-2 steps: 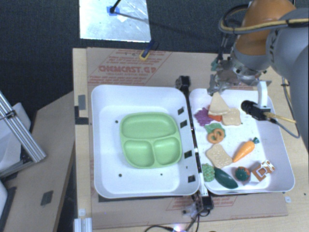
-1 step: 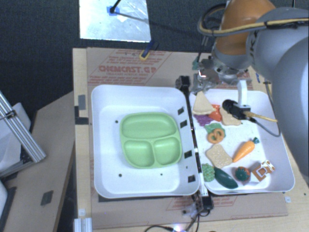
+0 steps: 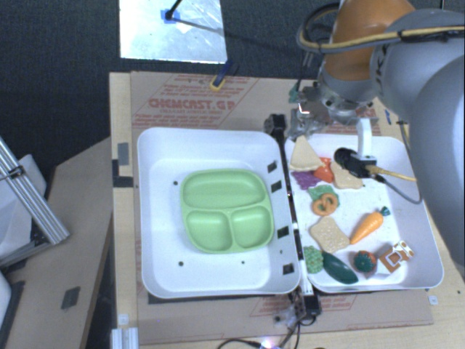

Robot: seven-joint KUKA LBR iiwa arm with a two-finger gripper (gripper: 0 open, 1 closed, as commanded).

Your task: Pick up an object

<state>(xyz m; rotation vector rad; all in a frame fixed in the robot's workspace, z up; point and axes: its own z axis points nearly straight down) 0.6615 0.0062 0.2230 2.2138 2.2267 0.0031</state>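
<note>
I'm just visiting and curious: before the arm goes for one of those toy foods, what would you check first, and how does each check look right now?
1. Objects within reach in the right bin: ok, carrot, cracker and others lie there.
2. Gripper over the bin: ok, at its far left corner.
3. Gripper already holding something: cannot tell.
4. A target with space around it: ok, the carrot lies apart.
5. Green tray in the left bin away from the arm's working area: ok.
</note>
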